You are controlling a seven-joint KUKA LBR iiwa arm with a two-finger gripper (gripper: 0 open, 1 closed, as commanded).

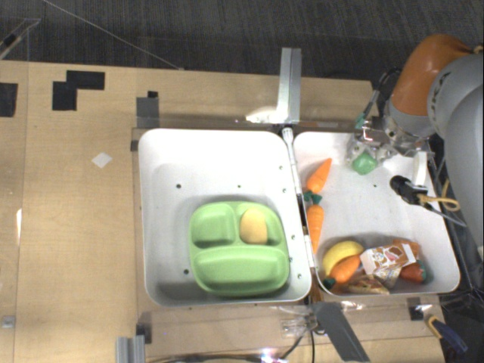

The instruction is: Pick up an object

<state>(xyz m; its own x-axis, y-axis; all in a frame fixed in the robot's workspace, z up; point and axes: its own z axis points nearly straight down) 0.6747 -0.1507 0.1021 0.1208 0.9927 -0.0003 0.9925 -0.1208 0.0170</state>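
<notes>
The gripper (368, 151) sits in the upper right of the frame, pinching a small, smooth green block (364, 164) above the right bin (446, 274). Lower down there's a curved banana (339, 252), tapered carrots (318, 175) and a crinkly snack packet (386, 261).

The arm (461, 104) is showing a smooth grey casing with a rounded orange band (423, 74) above the wrist. Thin dark cables are running beside that band toward the metallic gripper (374, 146).
</notes>
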